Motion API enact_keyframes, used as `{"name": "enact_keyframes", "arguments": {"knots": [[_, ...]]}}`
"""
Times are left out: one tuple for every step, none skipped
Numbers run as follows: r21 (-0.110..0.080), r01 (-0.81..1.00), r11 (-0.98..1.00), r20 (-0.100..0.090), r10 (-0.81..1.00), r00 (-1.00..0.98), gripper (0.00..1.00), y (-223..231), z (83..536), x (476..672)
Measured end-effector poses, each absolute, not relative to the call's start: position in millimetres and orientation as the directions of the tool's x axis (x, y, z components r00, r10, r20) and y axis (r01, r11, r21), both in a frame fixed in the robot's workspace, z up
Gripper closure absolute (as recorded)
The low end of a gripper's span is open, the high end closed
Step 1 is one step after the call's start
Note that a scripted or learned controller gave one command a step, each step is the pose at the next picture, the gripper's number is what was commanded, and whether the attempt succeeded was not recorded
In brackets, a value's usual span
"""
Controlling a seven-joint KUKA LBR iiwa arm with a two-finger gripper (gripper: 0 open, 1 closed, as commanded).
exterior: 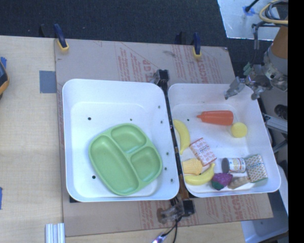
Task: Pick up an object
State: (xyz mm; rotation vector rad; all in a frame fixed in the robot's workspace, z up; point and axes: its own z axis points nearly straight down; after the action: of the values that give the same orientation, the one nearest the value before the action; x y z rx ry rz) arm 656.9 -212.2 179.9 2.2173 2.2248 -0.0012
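**Toys wait in the right bin**

Toys lie in my right bin (pixel 219 97), the landmark here. Left of it, touching, is the left bin (pixel 76 97) with a green plate (pixel 124 158) inside. In the right bin, an orange carrot (pixel 216 117) lies near the far wall. A banana (pixel 182 134) lies by the left wall. A yellow ball (pixel 238 130) sits just beside the carrot. My gripper (pixel 241 89) hangs over the far right corner, fingers spread apart, holding nothing.

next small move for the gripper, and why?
Probably swing inward and down toward the orange carrot. The gripper hangs over the right bin's far corner with nothing between its fingers, and the carrot lies nearest, apart from the clutter along the near wall.
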Motion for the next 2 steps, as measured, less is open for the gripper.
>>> {"name": "enact_keyframes", "arguments": {"knots": [[-0.005,1.000,0.005,0.000,1.000,-0.005,0.00,-211.7,109.7,611.9],[-0.016,1.000,0.007,0.002,1.000,-0.007,0.00,-180.4,89.7,650.7]]}}
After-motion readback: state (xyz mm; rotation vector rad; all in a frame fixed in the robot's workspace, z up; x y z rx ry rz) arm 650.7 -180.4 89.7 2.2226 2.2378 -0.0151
